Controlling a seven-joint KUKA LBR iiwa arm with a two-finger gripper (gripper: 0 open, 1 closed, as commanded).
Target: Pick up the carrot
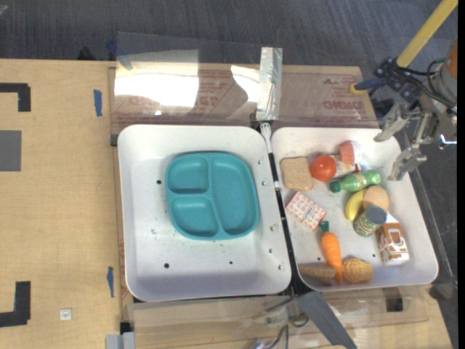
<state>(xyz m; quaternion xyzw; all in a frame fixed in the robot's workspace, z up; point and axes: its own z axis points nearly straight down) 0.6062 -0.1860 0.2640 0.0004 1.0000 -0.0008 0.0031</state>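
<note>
The orange carrot (331,249) lies in the right bin (421,227), near its front, with its green top pointing toward the back. My gripper (396,150) hangs over the bin's back right corner, well away from the carrot. Its two fingers (404,163) point down and stand apart, with nothing between them.
Around the carrot lie a pink patterned packet (305,211), a brown bread piece (317,272), a waffle-like cone (357,270) and a juice carton (392,242). Farther back are a banana (354,205), a can (370,220), a tomato (323,168) and toast (296,173). The left bin (138,195) holds a teal divided plate (213,195).
</note>
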